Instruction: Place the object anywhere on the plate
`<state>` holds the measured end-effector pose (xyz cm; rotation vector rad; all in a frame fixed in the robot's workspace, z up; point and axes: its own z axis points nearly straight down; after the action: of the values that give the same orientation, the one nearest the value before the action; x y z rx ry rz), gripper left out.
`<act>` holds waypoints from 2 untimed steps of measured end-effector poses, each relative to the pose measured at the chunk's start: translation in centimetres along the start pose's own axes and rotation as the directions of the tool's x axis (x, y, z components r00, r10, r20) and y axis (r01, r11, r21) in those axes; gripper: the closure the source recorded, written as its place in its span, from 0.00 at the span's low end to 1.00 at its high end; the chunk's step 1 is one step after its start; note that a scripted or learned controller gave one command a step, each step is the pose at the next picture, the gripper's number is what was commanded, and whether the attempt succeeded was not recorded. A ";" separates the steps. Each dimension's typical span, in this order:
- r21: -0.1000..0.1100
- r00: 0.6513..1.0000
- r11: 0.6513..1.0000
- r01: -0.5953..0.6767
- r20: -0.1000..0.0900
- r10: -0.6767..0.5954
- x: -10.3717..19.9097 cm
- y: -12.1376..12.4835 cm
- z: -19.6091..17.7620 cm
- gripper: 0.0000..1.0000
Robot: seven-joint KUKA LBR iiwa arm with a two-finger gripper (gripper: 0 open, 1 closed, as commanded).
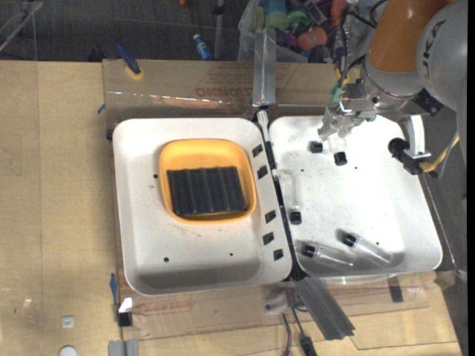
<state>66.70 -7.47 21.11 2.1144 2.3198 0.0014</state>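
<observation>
Plate (206, 154) — yellow, bearing a dark ribbed object (206, 190); end effector (329, 144) seemingly parted, unladen — writing unreadable.

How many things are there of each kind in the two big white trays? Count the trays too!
White bins: 2
Orange plate: 1
Black ridged block on the plate: 1
Clear tubes with black caps: 2
Total: 6
A dark-tipped bit by the divider may be a third tube; it is too unclear to count.
</observation>
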 end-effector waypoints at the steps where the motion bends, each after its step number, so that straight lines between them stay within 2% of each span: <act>1: 0.005 0.988 0.988 0.153 -0.003 -0.153 1.2 0.1 2.6 1.00; 2: -0.002 0.948 0.948 0.318 0.000 -0.318 3.0 0.3 -1.0 1.00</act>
<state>66.74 -4.43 22.14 1.7119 2.6291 0.0032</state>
